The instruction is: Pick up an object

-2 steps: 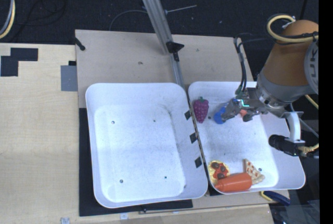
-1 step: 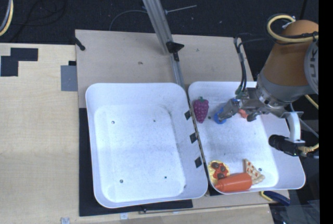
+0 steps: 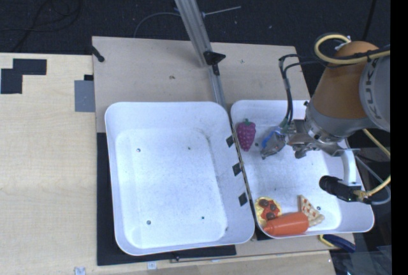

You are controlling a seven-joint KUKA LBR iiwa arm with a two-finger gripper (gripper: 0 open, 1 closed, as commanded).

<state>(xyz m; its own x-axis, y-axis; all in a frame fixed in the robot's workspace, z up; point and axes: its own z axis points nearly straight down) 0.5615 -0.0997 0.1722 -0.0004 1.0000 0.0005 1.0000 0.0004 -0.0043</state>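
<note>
In the camera view, the arm reaches from the right and the gripper [image 3: 273, 146] hangs low over the right bin [image 3: 357, 219]; whether it is open or closed cannot be told, and nothing is seen in it, so the step appears to be the approach. The nearest candidate is the grape bunch [image 3: 246, 133], a small purple bumpy cluster just beside the gripper at the bin's left wall. The next move probably calls for a short shift toward it, then a descent around it.

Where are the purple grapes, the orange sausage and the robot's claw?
purple grapes [image 3: 246, 134], camera view, middle of the bunch.
orange sausage [image 3: 286, 223], camera view, middle of its length.
gripper [image 3: 273, 146], camera view, at its fingertips.
</note>
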